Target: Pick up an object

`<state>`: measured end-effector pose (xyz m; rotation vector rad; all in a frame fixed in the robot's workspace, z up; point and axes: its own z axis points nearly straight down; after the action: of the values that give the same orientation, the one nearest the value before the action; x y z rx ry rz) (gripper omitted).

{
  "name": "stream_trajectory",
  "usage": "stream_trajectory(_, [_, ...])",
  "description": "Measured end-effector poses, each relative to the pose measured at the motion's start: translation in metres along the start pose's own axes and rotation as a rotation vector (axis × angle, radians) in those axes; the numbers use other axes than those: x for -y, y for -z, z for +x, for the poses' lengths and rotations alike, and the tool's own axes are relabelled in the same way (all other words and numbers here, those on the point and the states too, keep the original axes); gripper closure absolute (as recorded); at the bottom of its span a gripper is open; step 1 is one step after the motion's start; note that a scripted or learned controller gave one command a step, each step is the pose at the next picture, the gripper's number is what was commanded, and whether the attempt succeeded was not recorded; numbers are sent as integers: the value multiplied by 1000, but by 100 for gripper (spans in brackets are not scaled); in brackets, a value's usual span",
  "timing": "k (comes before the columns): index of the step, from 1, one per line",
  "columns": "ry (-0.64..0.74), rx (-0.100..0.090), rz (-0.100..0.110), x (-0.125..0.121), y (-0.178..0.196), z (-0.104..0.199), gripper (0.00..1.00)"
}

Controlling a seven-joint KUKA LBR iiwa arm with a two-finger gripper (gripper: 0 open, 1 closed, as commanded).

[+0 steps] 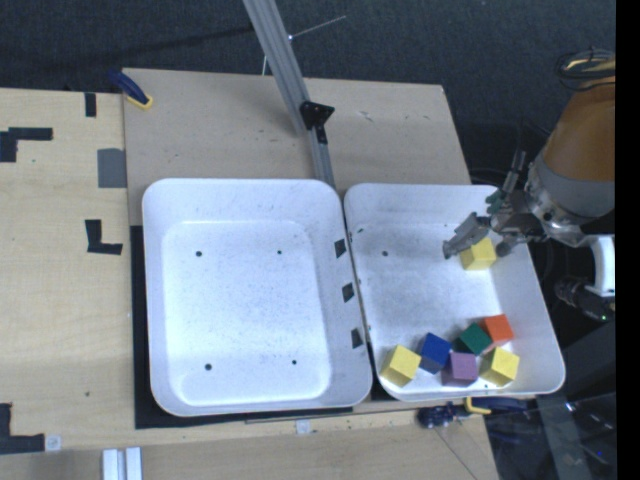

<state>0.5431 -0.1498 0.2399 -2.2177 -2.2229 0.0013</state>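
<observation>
A cluster of blocks (pixel 455 356) (yellow, blue, purple, green, orange) is seen at the lower right of the right bin (pixel 400 268). Higher up, at centre right, a yellow cube (pixel 480 254) is gripped between the gripper (pixel 474 240) fingers.

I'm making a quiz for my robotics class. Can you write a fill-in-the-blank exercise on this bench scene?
1. All the blocks lie in the ____ bin.
2. The block at the tool is ____.
3. The blue block sits between a purple block and a ____ one.

Missing words: right; yellow; yellow
</observation>
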Motion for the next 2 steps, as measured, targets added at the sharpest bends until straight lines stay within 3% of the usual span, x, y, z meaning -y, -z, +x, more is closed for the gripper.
stream_trajectory(1, [0, 0, 0, 0, 0, 0, 0])
stream_trajectory(2, [-1, 1, 4, -3, -45, 3, 0])
